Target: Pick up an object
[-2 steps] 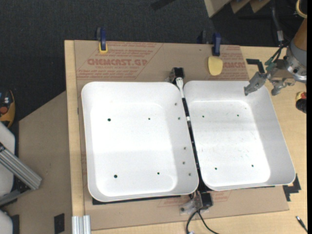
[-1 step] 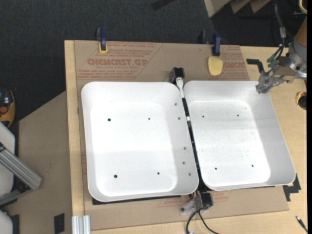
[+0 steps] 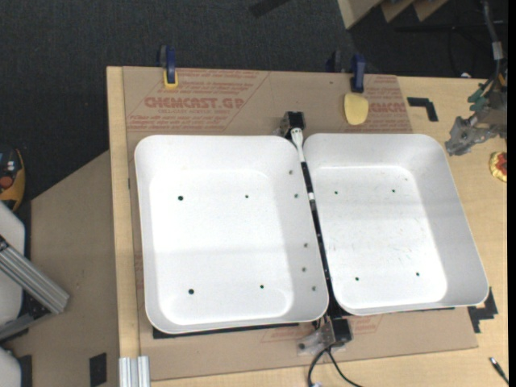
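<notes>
Left white bin (image 3: 218, 232) just beside right white bin (image 3: 379, 232), both on bench (image 3: 242, 95).

A light brown bench board (image 3: 266, 95), printed with faint red lettering along its far edge, carries two shallow white bins side by side. The left bin (image 3: 161, 240) and the right bin (image 3: 459, 232) meet along a dark seam down the middle of the board. A blue clamp (image 3: 168, 61) grips the far edge near the far-left corner; a second blue clamp (image 3: 357, 69) grips it further right. A small pale yellow object (image 3: 355, 109) lies on the board just below the second clamp.
</notes>
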Robot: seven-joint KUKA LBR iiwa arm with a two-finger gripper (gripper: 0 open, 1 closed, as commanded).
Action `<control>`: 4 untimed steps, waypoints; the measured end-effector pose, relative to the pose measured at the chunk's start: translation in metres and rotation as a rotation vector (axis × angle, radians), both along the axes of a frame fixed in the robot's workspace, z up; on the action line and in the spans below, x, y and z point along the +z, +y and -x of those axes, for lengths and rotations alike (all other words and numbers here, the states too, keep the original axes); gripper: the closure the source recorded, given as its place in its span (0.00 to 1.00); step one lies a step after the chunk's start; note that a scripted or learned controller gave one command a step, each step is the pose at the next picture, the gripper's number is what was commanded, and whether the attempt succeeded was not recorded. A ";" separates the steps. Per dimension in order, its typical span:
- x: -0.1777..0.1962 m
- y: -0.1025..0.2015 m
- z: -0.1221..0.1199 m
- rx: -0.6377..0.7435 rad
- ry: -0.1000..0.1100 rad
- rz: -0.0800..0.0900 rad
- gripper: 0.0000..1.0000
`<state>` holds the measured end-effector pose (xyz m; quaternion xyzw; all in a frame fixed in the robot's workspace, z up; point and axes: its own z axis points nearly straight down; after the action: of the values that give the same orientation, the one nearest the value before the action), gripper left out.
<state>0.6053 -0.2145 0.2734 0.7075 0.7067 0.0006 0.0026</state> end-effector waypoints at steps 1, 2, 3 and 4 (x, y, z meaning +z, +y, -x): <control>0.044 -0.010 0.015 0.001 -0.002 0.001 1.00; 0.069 -0.009 0.058 0.000 0.004 -0.003 1.00; -0.007 0.121 0.032 0.015 0.011 -0.009 1.00; 0.097 0.173 0.009 0.009 -0.010 -0.003 1.00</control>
<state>0.5964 -0.0414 0.3709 0.7042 0.7100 0.0053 0.0050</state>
